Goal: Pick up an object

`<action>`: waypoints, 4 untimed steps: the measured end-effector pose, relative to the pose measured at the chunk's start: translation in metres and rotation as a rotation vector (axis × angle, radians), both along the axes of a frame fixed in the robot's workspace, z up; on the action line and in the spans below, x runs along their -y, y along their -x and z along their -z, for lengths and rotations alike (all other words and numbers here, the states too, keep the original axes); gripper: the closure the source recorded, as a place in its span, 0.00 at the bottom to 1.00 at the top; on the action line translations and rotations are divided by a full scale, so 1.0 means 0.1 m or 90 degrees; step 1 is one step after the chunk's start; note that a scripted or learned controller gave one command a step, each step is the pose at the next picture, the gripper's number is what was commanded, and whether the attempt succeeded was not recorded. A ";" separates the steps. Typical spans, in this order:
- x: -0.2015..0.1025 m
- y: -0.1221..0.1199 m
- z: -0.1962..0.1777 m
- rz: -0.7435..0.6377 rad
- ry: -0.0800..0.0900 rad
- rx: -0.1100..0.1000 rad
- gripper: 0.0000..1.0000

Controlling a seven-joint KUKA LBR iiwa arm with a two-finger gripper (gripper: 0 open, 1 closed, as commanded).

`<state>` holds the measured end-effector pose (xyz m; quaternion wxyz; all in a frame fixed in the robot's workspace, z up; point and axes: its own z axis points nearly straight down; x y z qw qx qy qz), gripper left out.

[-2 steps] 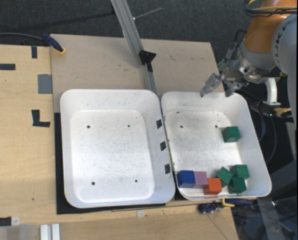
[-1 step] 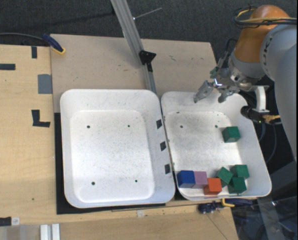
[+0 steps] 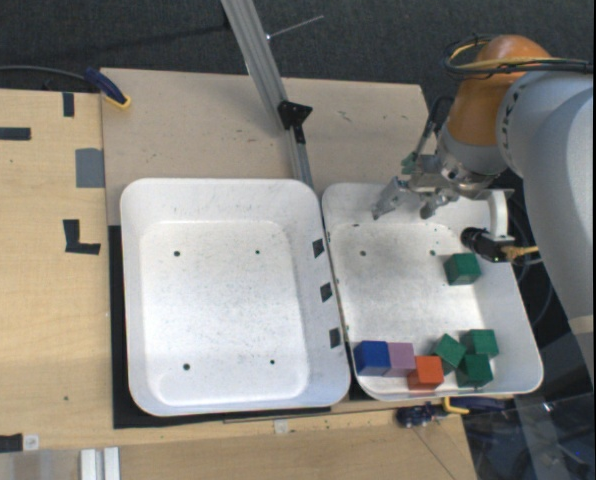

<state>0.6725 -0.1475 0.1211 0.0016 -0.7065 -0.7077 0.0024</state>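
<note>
Gripper (image 3: 410,206) hangs spread open and empty over the right bin (image 3: 523,313) back rim. Nearest green cube (image 3: 462,268) sits off to its side; straight descent likely misses.

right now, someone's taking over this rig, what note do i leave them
Pincer: open, holding nothing, above the far rim of the right bin.
Blocks, all in the right bin: a lone green block near the right wall; along the near edge a blue block, purple block, orange block and three green blocks.
Done: nothing picked.
Left: descend on a block, close, lift.
</note>
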 end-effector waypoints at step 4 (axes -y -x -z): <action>-0.44 0.08 -1.09 -0.002 -0.001 0.003 1.00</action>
